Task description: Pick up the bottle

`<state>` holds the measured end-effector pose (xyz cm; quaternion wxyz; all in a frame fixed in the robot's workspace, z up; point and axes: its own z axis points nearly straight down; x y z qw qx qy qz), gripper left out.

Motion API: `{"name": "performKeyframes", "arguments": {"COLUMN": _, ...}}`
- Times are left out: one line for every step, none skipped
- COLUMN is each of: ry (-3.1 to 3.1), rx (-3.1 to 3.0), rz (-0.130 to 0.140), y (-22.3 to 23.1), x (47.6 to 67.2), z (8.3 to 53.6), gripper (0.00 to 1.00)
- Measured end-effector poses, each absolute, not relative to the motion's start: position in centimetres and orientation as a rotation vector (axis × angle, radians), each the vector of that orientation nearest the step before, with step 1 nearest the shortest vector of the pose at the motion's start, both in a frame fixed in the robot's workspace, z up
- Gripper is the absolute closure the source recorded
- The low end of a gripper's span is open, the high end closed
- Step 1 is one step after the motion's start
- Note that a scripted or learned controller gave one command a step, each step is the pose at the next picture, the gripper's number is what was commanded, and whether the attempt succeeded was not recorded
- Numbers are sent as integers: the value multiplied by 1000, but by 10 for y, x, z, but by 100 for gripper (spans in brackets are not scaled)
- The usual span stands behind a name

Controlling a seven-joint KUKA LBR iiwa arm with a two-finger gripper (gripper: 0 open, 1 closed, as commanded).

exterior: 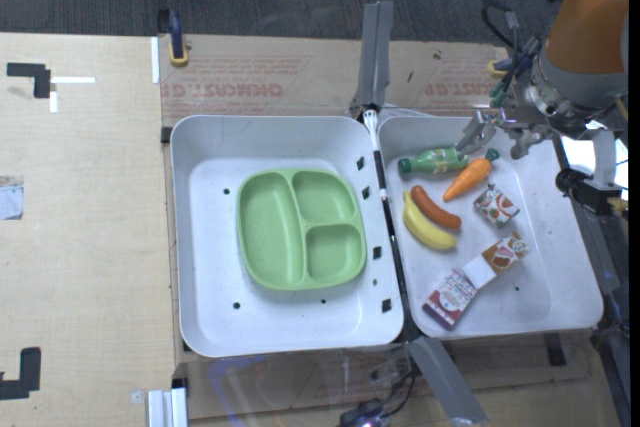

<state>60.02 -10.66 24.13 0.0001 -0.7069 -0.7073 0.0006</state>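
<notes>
We find the green bottle (432, 161) lying on its side at the far end of the right bin (570, 315), its long axis running left to right with the cap toward the carrot (468, 179). Our gripper (485, 130) hangs just beyond its right end, a little farther back, holding nothing; whether the jaws are spread we cannot tell.

in the left bin (190, 245) lies a divided plate (300, 228). in the right bin (560, 300), the bottle (436, 161) lies behind the banana (427, 227), the carrot (468, 179) apparently touching its right end.
</notes>
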Motion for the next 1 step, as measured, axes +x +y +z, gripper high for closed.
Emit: {"name": "performKeyframes", "arguments": {"ry": -2613, "rx": -1749, "rz": 0, "y": -68, "x": 659, "z": 269, "gripper": 0}}
